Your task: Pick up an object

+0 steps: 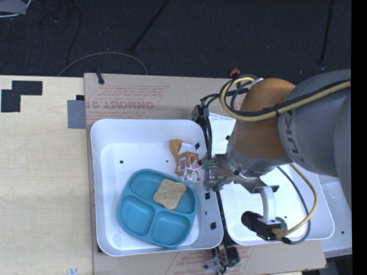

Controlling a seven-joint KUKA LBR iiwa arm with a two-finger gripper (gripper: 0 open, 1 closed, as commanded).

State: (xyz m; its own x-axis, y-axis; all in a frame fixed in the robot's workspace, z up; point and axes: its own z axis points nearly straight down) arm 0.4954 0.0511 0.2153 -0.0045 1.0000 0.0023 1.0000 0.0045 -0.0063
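Note:
A blue divided plate (155, 211) lies in the left bin (109, 153), with a tan, bread-like piece (170, 193) resting on its upper right compartment. Just behind the plate sit an orange-brown item (176, 148) and a small white packet with red-brown print (188, 166). My gripper (207, 175) hangs low over the wall between the two bins, right beside that packet. Whether it touches the packet is unclear. The grey and orange arm covers most of the right bin (321, 216).
The plate fills the lower half of the left bin. Bare white floor shows along that bin's left and back sides. Cables loop above the wrist. A cardboard sheet (132, 99) lies under both bins.

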